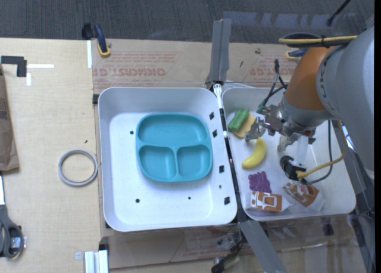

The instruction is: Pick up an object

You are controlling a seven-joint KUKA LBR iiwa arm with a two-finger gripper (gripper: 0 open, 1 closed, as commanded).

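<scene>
My gripper [271, 136] hangs over the right bin [333, 203], below the arm's orange band. It is open, its fingers spread with only white bin floor showing between them. A yellow banana [255, 154] lies just below and left of it, close to the left finger. A green object [239, 120] lies to the gripper's left by the bin's inner wall. Purple grapes [259, 180], an orange and white carton [265, 201] and a patterned packet [302, 192] lie nearer the front of the bin.
The left bin [113, 164] holds a teal divided plate [175, 147]. A black and yellow cable [309, 170] loops under the wrist. On the bench to the left lie a tape ring [78, 167] and scissors [11, 239].
</scene>
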